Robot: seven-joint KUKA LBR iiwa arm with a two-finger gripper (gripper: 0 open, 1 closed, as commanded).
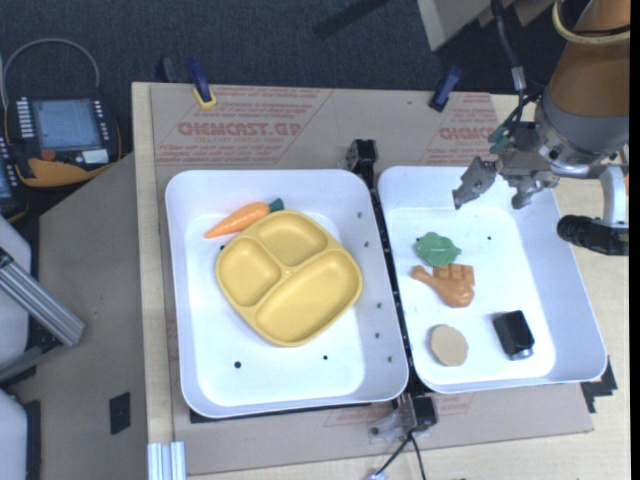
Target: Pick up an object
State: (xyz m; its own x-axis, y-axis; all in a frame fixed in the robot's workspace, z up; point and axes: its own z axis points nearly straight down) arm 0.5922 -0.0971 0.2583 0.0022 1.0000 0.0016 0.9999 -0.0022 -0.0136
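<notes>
Red print on cardboard sheet [300, 118] under bins, far side: reads roughly "CHEMCAST GP", letters faint, partly uncertain. Smaller red lines above and below it, too small to read. Same print repeated far right on cardboard, partly hidden behind arm. Pendant screen [62, 123] far left: lit, contents unreadable

Hand [497, 185] open, prob. empty, over rt bin [578, 298].
</notes>
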